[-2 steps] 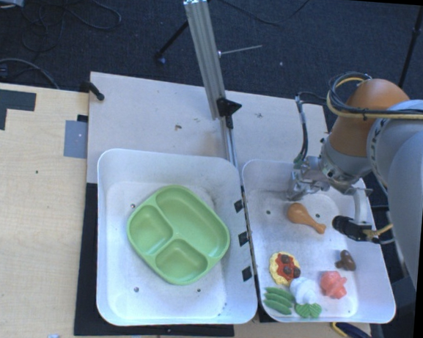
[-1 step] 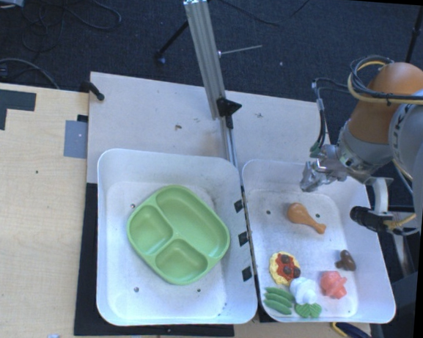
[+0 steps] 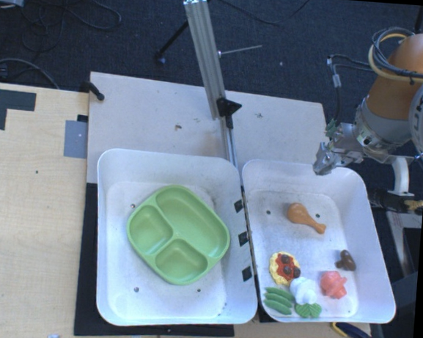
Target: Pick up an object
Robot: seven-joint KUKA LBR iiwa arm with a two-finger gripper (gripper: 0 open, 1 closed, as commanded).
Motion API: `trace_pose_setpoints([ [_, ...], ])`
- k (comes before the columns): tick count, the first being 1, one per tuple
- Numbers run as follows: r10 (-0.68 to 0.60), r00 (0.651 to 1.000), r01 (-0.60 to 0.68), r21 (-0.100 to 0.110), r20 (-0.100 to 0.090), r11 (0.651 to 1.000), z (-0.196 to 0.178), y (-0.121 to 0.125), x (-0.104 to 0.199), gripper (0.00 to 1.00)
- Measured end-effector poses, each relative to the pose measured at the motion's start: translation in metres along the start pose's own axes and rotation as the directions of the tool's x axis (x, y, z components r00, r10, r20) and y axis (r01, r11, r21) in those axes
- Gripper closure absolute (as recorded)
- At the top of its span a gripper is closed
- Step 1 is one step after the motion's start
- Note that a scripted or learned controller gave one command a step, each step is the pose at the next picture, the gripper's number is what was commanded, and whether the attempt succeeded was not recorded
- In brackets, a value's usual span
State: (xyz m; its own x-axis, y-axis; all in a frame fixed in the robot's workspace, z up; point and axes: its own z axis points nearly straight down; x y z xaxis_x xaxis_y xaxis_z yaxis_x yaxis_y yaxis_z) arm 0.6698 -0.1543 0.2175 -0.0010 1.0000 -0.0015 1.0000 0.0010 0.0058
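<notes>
While the claw (image 3: 326,165) hangs over the right bin's (image 3: 370,208) rim.

I am counting two white bins: the left bin (image 3: 114,193) and the right bin (image 3: 369,215), lying side by side and touching along the middle.

Inside the left bin I am seeing one green divided plate (image 3: 178,233), with three compartments.

Inside the right bin I am seeing six small toy foods: one orange drumstick (image 3: 306,217) nearest that bin's far wall, one brown lump (image 3: 346,261), one pink piece (image 3: 334,284), one yellow round with red and dark spots (image 3: 284,267), one white piece (image 3: 304,290), and one green pea pod (image 3: 279,301) by the near wall.
</notes>
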Motion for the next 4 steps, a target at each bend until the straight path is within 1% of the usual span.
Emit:
trace_pose_setpoints([
  [1, -0.001, 1.000, 0.001, 0.001, -0.001, 1.000, -0.045, 0.001, -0.001, 1.00],
  [2, -0.004, 1.000, 0.004, 0.008, -0.003, 1.000, -0.051, -0.012, 0.050, 1.00],
  [3, -0.004, 1.000, 0.004, 0.011, -0.004, 1.000, -0.040, -0.032, 0.105, 1.00],
  [4, -0.003, 1.000, 0.003, 0.011, -0.004, 1.000, -0.024, -0.043, 0.156, 1.00],
])
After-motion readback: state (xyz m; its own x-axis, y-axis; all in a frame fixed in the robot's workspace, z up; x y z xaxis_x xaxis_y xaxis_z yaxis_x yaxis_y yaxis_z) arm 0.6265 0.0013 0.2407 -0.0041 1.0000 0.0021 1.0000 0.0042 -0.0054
